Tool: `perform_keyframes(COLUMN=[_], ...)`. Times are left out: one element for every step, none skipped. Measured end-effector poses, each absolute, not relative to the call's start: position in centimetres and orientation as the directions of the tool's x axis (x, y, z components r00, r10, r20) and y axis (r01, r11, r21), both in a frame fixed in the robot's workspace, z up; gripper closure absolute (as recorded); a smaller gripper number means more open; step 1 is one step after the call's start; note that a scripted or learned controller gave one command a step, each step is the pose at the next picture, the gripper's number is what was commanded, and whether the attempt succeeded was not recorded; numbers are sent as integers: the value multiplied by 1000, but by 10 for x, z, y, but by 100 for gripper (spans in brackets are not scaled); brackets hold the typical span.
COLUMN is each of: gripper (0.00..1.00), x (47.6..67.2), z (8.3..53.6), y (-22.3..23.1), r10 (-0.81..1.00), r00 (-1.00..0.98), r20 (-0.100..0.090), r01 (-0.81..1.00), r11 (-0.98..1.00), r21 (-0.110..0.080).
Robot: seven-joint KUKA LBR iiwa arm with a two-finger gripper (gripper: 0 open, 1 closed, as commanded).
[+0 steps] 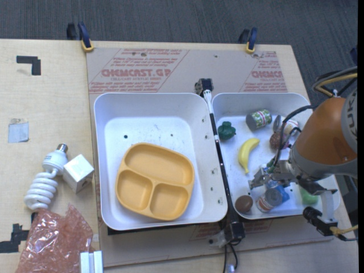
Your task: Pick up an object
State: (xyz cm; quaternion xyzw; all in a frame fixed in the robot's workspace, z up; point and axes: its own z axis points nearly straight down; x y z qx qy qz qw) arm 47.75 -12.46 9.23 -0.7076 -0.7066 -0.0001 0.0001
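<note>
Your gripper point(267, 179) is hovering low in the right bin point(227, 104) beside the banana point(247, 153); finger state unclear.

A yellow banana point(247, 153) lies curved on the right bin's floor, near a green broccoli piece point(226, 131).

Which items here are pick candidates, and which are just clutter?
Job:
gripper
banana
green toy
can
brown ball
bottle

Lying about:
yellow tray
light bulb
white cube
plastic bag
</note>
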Motion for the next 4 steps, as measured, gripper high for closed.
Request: perform_keyframes(gripper=[100, 100, 100, 100], x=[479, 479, 533, 554], z=[102, 192, 192, 192], y=[-125, -62, -41, 5], r10=[1000, 1000, 1000, 1000], r00=[3, 0, -2, -2], r20=[0, -1, -1, -1], r01=[1000, 1000, 1000, 1000], r11=[-3, 0, 2, 2], r21=[3, 2, 1, 0])
